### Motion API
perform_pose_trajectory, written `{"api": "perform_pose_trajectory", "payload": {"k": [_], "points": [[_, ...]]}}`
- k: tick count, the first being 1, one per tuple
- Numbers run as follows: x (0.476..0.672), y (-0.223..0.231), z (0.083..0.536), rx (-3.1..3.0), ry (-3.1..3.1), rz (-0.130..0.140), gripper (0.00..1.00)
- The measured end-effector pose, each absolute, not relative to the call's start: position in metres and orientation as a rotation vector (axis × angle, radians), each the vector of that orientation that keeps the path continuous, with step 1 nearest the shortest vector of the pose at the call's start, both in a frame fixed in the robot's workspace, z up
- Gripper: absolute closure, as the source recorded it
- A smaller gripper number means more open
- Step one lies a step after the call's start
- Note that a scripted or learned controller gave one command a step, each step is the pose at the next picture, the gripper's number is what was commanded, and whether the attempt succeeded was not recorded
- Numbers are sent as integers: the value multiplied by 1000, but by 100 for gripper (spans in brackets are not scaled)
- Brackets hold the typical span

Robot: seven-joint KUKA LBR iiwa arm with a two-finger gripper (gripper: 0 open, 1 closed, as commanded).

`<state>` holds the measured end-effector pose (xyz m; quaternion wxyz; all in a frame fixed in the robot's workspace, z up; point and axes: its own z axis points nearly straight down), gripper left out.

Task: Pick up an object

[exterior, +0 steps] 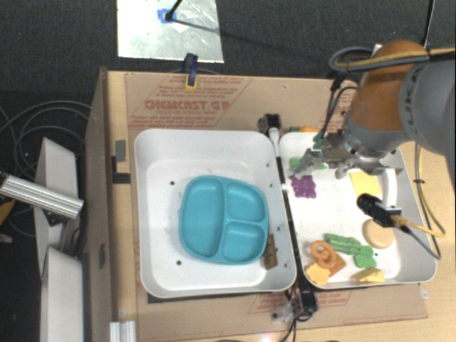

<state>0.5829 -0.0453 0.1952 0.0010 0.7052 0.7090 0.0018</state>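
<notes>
My gripper (320, 161) hangs low over the far left part of the right bin (417, 262), under the grey arm with its orange band. A purple bunch of grapes (304, 185) lies just in front of it, and a small green piece (294, 164) sits at its left side. To its right lies a yellow block (365, 184). Nearer the front of this bin are a tan round piece (377, 235), a long green toy (344, 244), an orange ring-shaped toy (326, 254) and yellow wedges (317, 274).
The left bin (164, 155) holds a blue divided plate (223, 219) and a small brown piece (271, 251) against its right wall. An orange bit (308, 129) shows at the far rim of the right bin. Cables lie off the bench at left.
</notes>
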Motion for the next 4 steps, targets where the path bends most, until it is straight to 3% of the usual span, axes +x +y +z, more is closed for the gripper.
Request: {"api": "perform_pose_trajectory", "payload": {"k": [1,2,3,4], "points": [[583,-99,80,2227,2220,-8,0],[638,-170,162,2214,2209,7,0],[617,-201,133,2222,2218,-2,0],[611,-201,113,2218,2221,1,0]]}}
